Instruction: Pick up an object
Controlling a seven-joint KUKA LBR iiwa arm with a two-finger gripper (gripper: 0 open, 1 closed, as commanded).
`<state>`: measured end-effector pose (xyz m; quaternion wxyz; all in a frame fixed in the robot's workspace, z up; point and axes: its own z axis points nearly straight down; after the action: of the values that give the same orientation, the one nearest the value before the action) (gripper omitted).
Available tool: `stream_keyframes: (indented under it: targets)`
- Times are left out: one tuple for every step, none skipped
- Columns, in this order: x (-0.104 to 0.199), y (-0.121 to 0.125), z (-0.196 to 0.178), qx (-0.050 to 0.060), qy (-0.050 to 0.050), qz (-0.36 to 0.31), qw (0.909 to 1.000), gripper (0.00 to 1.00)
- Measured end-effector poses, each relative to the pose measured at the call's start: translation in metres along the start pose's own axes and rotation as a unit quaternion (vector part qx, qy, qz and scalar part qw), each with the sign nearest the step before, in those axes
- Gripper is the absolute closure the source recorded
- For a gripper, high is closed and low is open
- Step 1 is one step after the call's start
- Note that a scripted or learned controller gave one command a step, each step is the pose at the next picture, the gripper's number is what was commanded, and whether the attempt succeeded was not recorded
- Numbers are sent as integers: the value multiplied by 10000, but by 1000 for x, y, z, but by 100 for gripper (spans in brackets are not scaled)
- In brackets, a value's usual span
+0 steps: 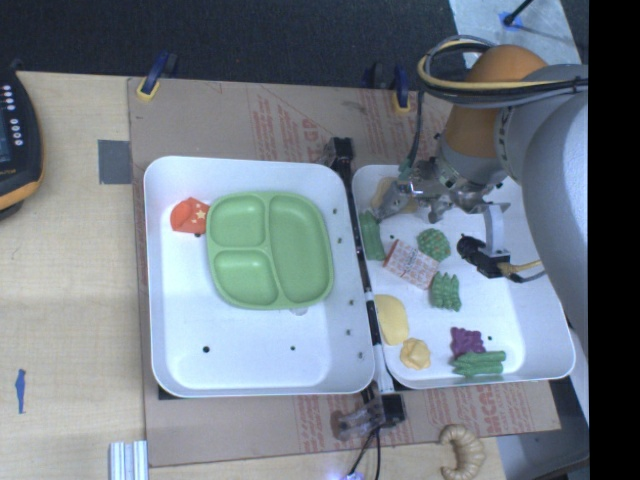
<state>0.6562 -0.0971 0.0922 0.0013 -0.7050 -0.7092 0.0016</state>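
Nearest the camera, a green bean pod [478,364], a purple piece [465,341] and two yellow toy foods [392,318] are lying along the front of the right bin [545,353], with a printed packet [410,260] and leafy green pieces [444,291] sitting just behind them as candidates for picking. Farther back the tool [440,200] is hanging low over that bin's far corner, seemingly lining up a grab there, though how it is set cannot be told. In the left bin [175,358], a green divided plate [270,249] is resting beside a red toy [188,215], well apart from the arm's reach.
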Motion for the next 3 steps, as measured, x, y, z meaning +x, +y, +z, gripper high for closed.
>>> stream_keyframes:
  targets:
    - [-14, -60, 1, 23, -1, 22, 10000, 0]
    - [-35, -123, 2, 31, 5, 26, 10000, 0]
    - [-34, -119, -9, 10, -2, 7, 10000, 100]
